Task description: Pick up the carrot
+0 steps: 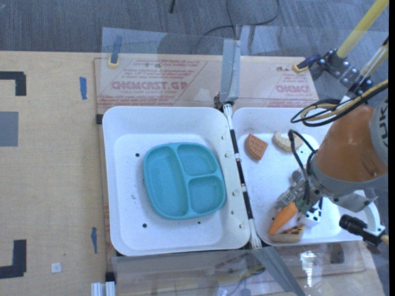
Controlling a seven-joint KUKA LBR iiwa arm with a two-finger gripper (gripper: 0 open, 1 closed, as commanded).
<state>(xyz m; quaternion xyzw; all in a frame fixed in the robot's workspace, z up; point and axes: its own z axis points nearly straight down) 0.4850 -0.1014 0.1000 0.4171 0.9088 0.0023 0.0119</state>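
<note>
Grey two-finger gripper (300,203) lower right of frame, over small orange carrot (283,217), grip state can't tell, white right bin (265,119).

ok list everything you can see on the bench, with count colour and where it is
shallow white plastic bins: 2, white, side by side on the bench
teal three-compartment plastic plate: 1, teal, in the left bin
orange toy carrot: 1, orange, near front edge of the right bin, at the claw
brown waffle-textured toy piece: 1, brown, upper left of the right bin
pale beige rounded toy piece: 1, beige, back of the right bin
blue tape strips: 2, blue, on the wooden bench left of the bins
claw: 1, grey, over the carrot's end in the right bin
</note>
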